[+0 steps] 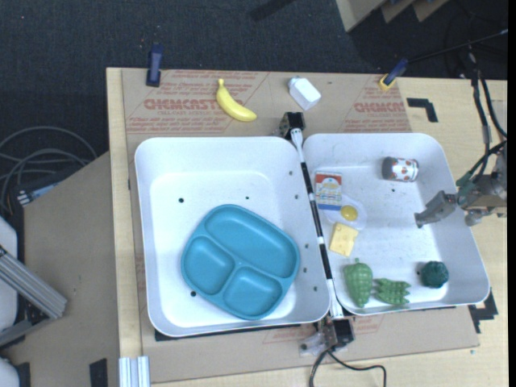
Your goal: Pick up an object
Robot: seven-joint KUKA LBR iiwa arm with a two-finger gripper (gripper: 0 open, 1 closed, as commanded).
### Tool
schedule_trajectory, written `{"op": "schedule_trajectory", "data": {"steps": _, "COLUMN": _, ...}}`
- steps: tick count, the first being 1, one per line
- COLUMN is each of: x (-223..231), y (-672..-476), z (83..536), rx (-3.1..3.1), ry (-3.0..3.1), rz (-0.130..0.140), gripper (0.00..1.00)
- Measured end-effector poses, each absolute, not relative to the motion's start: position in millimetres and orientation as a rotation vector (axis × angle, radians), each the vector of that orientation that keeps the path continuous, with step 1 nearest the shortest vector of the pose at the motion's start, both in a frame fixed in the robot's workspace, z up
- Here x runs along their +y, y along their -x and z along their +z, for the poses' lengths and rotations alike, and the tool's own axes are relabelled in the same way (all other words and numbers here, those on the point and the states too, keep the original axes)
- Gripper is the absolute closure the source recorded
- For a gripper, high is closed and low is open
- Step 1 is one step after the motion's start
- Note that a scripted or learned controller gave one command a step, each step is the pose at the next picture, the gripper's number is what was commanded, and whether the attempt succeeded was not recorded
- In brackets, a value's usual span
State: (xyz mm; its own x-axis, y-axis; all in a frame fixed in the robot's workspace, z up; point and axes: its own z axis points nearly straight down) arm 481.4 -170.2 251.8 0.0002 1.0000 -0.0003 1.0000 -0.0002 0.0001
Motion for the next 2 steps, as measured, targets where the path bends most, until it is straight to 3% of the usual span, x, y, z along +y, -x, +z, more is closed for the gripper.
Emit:
{"op": "schedule_trajectory", "data": {"steps": 1, "x": -106.7, "y": -511.4, "z": 179.2, "rx": 2.226, "ry": -2.222, "rz": -0.001, "gripper": 0.0}}
{"op": "schedule_trajectory", "data": {"steps": 2, "x": -223.1, "y": -552.1, "z": 258.9, "rx": 2.215, "ry": -2.219, "rz": 0.0, "gripper": 0.0}}
